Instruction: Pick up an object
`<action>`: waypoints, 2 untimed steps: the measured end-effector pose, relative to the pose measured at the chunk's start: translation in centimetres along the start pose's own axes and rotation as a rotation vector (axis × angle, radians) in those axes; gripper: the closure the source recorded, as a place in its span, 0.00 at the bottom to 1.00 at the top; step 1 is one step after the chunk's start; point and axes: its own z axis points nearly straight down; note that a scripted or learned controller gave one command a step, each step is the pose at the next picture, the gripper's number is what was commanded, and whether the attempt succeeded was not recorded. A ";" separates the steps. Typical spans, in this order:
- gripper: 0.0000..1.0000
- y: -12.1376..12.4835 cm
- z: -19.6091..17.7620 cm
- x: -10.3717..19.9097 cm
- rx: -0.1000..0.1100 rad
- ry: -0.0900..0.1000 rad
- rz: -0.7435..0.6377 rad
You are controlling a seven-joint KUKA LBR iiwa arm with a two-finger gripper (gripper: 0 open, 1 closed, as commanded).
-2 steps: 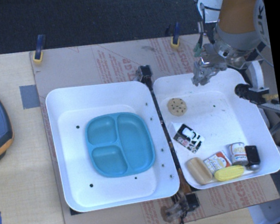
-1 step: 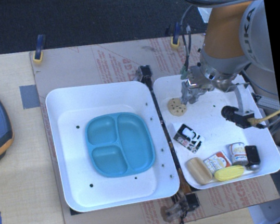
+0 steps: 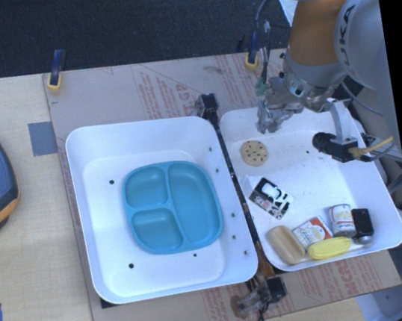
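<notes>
The arm's pincer hangs over the right bin, just above a cookie; whether its fingers are spread cannot be told. A card, bun, banana and can lie nearer the front. The left bin holds a blue plate.

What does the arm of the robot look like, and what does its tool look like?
The arm is grey and rounded, with a broad orange band above the wrist. Dark cables loop over the top of it and run down along the wrist. The tool is small, made of grey metal, with two thin fingers below a compact, cluttered metal mount.
</notes>
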 end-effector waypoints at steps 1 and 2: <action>1.00 0.9 0.0 4.8 -0.001 -0.001 -0.001; 1.00 1.4 -4.1 6.5 -0.001 0.000 0.001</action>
